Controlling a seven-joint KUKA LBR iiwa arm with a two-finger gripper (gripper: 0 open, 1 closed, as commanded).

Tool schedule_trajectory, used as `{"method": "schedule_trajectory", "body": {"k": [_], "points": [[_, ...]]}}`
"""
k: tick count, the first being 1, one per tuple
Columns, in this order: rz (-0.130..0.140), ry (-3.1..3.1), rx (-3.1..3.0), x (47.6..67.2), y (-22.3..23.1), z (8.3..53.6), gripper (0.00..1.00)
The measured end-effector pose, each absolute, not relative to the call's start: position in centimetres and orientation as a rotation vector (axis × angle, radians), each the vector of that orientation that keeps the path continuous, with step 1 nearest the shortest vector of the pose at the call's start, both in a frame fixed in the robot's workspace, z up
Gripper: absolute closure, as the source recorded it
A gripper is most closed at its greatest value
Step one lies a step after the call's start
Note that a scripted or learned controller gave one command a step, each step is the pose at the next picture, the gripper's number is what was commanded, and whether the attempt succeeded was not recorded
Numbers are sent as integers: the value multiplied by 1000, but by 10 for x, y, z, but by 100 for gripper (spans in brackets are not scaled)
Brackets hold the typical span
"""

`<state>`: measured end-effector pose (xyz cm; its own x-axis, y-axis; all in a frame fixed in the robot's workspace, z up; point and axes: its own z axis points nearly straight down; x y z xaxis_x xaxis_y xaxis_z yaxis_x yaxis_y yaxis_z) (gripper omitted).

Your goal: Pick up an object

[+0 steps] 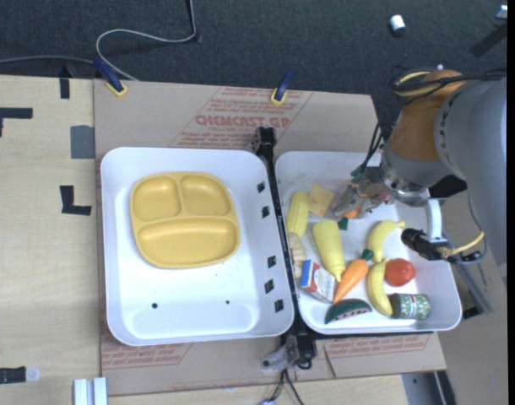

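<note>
Many crowded toys fill the right white bin [447, 298] — fingers [356, 199], state unclear, should drop squarely over one piece — perhaps the pale yellow plastic wedge [322, 198].

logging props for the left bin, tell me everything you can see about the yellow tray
The tray is a pale yellow, matte, plastic-looking divided plate with rounded corners. It has three compartments: two small ones along the far side and one wide one along the near side, all without contents. It lies flat and upright in the far half of the left bin, resting on the bin floor, with nothing else touching it.
</note>
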<state>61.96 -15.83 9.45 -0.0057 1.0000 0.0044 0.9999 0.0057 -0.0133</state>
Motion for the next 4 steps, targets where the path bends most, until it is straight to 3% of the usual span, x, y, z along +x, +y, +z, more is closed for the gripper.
{"method": "schedule_trajectory", "body": {"k": [1,2,3,4], "points": [[1,-2223,-2222,545,-148,239,100],[2,-2222,-2222,533,-194,267,100],[-1,-2224,-2218,493,-98,294,100],[1,-2223,-2218,484,-59,261,100]]}}
